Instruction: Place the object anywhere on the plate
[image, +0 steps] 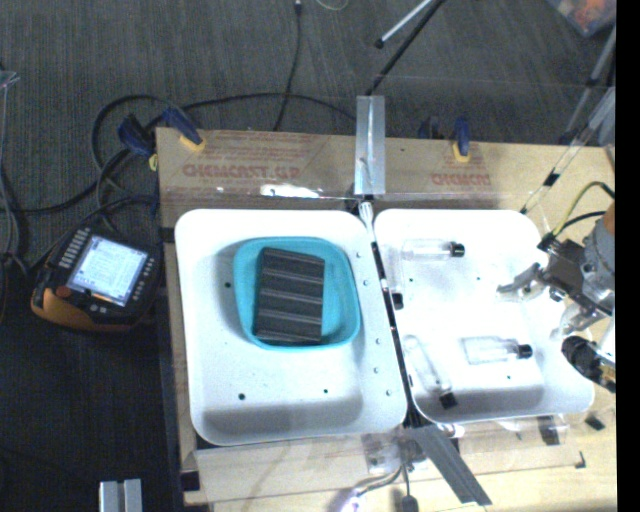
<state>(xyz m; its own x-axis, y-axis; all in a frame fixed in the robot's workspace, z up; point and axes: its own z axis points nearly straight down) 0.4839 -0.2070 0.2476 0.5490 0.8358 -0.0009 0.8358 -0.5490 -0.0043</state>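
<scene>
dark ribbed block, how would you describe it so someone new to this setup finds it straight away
Start at the left white bin of the two on the bench and find the blue plate lying in its middle. The dark ribbed block lies on that plate, a near-black rectangle with ridges across it. The items in the right bin are clear with small black caps, so it is the lone dark, solid piece.

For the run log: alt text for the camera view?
A dark ribbed block lies on a blue plate in the left bin. The pincer hangs over the right bin, which holds three clear vials.
</scene>
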